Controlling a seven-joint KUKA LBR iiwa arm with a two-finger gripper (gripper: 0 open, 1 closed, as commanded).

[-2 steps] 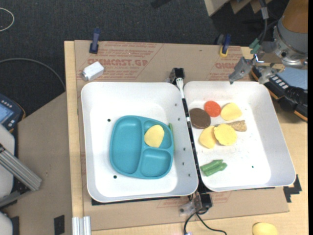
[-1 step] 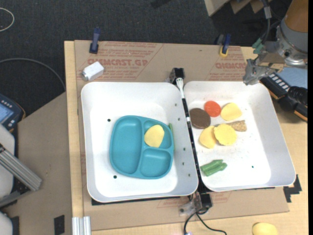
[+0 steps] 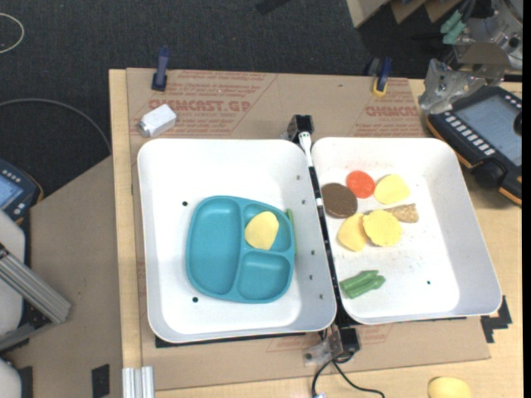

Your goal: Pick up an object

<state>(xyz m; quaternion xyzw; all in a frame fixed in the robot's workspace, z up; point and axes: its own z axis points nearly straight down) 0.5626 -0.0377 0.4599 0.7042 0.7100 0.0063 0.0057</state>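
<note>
In the right bin [image 3: 465, 222]: loose food pieces clustered near its middle, apart enough to pick singly
Likely target: green piece [image 3: 362, 283], lying alone
Left bin [image 3: 158, 222]: teal tray [image 3: 217, 247] carries one yellow piece [image 3: 262, 230]
Gripper [image 3: 452, 77]: parked beyond the bins; fingers' state, cannot tell

Blue clamp [image 3: 160, 69], white block [image 3: 158, 120] on cardboard [image 3: 249, 98]; pendant [image 3: 485, 131] right

Red lettering on the cardboard sheet [image 3: 249, 98] under the bins reads roughly "COMCAST", mirrored and partly illegible.
</note>
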